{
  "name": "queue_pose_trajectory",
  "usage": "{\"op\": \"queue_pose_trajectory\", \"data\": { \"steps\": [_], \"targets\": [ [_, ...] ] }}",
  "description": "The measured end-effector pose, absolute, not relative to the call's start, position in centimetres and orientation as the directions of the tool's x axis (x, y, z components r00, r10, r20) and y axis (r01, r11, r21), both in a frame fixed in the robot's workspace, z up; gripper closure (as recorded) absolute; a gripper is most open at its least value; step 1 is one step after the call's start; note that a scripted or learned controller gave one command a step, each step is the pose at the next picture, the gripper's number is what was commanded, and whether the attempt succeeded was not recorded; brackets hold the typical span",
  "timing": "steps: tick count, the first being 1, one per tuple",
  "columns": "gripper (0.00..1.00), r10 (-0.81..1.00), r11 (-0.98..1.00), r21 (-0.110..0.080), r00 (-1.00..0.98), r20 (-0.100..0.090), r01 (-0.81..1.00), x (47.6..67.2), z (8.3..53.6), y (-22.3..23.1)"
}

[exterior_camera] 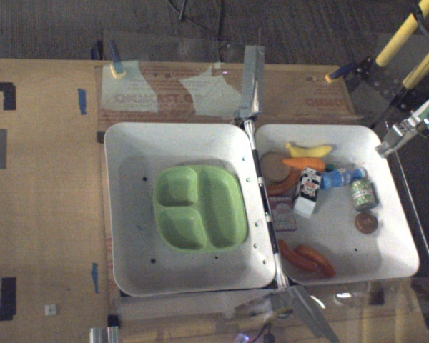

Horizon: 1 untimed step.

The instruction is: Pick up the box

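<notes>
The box (308, 191) is a small white carton with black and red print. It lies in the middle of the right bin (393, 252), leaning against a blue bottle (341, 178) on its right. My gripper (399, 136) shows as a small metal tip at the far right edge of the camera view. It sits over the right bin's back right corner, well away from the box, and nothing is visible in it.
Around the box lie a banana (309, 149), a carrot (303, 163), a green can (362, 194), a brown disc (366, 223), red sausages (307, 258) and a small flat packet (284, 216). The left bin (129, 263) holds a green divided plate (199, 208).
</notes>
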<state>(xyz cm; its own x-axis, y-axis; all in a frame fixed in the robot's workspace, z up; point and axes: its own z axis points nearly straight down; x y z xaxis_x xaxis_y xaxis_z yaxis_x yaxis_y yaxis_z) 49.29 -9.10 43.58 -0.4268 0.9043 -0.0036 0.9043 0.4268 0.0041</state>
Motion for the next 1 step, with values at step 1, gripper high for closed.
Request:
{"op": "queue_pose_trajectory", "data": {
  "steps": [1],
  "targets": [
    [0.00, 0.904, 0.427, 0.004, -0.427, -0.004, 0.904, 49.30, 43.58, -9.08]
  ]
}}
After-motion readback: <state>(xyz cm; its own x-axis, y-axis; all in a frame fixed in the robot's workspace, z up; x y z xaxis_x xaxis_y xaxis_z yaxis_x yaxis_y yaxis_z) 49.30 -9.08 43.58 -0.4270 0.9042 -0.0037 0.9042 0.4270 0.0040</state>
